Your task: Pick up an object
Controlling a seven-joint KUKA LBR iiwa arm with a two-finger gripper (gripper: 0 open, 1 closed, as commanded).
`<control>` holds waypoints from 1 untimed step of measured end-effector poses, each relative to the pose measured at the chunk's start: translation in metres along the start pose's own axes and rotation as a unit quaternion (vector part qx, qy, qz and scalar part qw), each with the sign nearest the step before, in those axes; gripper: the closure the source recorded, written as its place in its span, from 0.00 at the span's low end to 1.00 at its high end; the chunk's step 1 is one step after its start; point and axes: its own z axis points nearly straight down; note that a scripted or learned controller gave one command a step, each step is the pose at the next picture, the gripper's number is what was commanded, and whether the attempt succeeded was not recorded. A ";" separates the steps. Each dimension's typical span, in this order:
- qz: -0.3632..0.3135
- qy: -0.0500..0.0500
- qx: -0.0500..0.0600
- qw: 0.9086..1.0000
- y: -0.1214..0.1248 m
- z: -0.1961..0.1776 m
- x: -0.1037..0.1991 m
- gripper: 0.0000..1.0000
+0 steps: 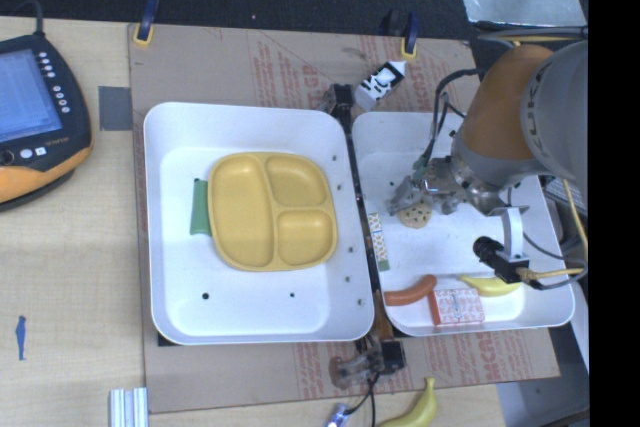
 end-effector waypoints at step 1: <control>-0.001 -0.002 -0.003 1.000 0.001 -0.013 -0.002 1.00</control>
